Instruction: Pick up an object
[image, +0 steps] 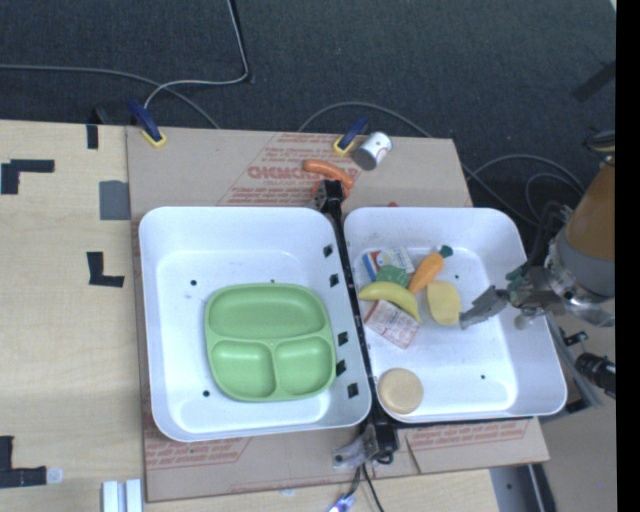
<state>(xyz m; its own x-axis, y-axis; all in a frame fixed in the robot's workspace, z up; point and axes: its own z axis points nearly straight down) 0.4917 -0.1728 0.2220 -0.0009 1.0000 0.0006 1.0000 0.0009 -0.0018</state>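
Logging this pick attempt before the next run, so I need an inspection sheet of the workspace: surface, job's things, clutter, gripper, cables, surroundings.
Surface: cardboard sheet on a wooden bench, bearing the left bin and right bin.
Job's things: in the right bin, a banana, carrot, yellow piece, printed packets and a round tan disc.
Clutter: green divided plate in the left bin.
Gripper: gripper low over the right bin beside the yellow piece; nothing seen between its fingers.
Cables: white cable on the dark floor; dark cables at the bench's right.
Surroundings: blue-and-yellow clamps at the cardboard's far edge.
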